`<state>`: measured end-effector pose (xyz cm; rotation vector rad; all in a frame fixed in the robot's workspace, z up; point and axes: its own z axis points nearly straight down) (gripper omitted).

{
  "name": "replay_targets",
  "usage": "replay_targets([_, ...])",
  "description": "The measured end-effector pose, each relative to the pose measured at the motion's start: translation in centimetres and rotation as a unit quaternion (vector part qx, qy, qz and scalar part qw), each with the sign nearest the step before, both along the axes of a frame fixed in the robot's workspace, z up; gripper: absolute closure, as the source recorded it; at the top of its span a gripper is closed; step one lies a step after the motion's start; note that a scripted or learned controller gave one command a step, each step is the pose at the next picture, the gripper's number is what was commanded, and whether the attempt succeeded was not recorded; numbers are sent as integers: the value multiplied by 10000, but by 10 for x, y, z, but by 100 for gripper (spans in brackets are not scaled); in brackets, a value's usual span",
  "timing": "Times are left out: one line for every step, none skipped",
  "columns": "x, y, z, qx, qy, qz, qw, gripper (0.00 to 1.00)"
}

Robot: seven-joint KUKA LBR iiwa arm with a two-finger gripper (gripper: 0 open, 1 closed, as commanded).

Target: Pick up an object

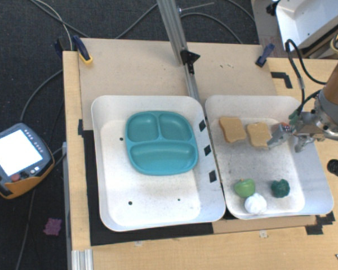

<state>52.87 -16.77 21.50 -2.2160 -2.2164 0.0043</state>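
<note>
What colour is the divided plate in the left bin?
Teal, clearest in the camera view: the divided plastic plate.

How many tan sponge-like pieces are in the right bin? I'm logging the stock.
2: one tan piece at the bin's far left, the other just right of it, beside the gripper.

No legible text, label, number or sign anywhere, even on the glowing tablet screen [14, 153].
</note>
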Motion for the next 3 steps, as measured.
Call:
replay_targets([-4, 9, -59, 0, -3, 2, 10000, 0])
replay_targets([-7, 16, -103, -1, -9, 0, 10000, 0])
replay_targets([-6, 15, -90, -8, -39, 0, 10000, 100])
